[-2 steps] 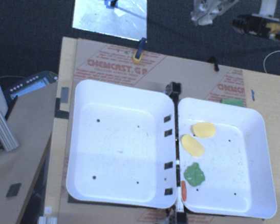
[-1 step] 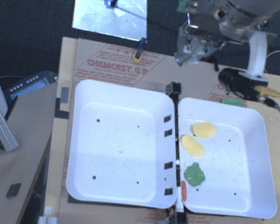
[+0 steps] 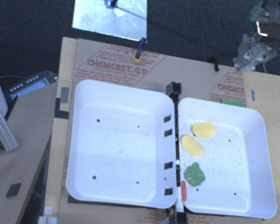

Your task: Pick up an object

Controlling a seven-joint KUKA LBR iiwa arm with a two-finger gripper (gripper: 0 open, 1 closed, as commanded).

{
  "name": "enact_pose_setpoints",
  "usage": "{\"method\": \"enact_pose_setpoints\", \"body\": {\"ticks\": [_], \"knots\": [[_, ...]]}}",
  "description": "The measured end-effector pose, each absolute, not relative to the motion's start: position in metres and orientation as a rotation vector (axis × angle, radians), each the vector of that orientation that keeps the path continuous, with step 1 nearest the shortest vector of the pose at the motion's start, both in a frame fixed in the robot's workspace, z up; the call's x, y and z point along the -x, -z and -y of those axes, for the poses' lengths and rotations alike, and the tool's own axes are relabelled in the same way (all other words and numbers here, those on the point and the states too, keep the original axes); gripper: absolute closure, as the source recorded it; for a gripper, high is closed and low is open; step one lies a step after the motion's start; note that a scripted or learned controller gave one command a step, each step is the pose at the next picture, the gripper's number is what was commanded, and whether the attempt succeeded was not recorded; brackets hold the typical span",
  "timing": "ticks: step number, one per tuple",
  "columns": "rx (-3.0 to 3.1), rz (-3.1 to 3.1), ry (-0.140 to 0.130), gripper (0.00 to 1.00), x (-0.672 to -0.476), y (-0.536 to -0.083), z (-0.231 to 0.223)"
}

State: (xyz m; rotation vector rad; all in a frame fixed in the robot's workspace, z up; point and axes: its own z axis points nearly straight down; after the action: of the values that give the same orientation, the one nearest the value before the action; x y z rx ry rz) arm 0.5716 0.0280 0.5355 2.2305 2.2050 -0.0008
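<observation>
The right bin (image 3: 259,146) holds two yellow pieces, one (image 3: 203,129) near its back left and another (image 3: 192,146) just in front of it. A green leafy piece (image 3: 194,174) lies further forward, and a small orange-red piece (image 3: 183,191) rests by the bin's front left wall. My gripper (image 3: 247,57) hangs high beyond the back edge of the right bin, far from all the objects. Nothing shows between its fingers.
The left bin (image 3: 119,147) sits beside the right one, with black clips along the shared divider (image 3: 173,150). A green tag (image 3: 233,102) lies on the cardboard behind the right bin. A shiny metal plate (image 3: 112,6) lies at the back left.
</observation>
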Motion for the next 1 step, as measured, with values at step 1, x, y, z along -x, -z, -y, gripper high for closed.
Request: {"method": "enact_pose_setpoints", "body": {"ticks": [1], "knots": [[-2.219,-2.215,-0.003,1.0,-0.6639,-0.5342,0.0052]]}}
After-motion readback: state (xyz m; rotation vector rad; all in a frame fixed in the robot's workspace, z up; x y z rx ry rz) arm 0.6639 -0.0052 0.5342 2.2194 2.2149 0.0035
